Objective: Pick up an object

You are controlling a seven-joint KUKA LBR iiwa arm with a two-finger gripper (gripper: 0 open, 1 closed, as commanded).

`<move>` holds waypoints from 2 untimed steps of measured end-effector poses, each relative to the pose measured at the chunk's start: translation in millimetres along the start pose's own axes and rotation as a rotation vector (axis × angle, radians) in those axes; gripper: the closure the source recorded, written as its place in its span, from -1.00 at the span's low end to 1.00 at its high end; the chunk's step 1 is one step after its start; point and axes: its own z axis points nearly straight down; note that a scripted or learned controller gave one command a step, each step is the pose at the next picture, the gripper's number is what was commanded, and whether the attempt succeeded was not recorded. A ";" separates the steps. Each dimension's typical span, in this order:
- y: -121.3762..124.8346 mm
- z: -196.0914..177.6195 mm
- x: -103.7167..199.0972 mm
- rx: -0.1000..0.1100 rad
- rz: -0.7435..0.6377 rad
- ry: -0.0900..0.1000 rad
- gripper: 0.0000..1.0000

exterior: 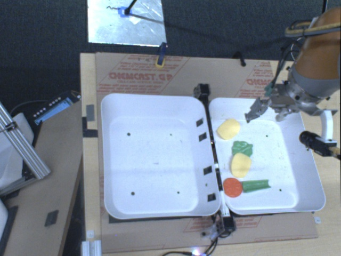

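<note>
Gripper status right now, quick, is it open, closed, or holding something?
Gripper: above the right bin, near the upper yellow piece; nothing seen between its fingers, open or closed cannot be told.

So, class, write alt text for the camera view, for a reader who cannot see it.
A grey robot arm's gripper hovers over the right bin, which holds a yellow piece, a green piece, another yellow piece, a red disc and a green strip. The left bin sits beside it.
</note>
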 end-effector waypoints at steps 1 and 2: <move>0.9 -11.3 0.1 -0.003 -0.002 0.000 1.00; 45.8 -77.1 83.1 -0.010 -0.010 0.001 1.00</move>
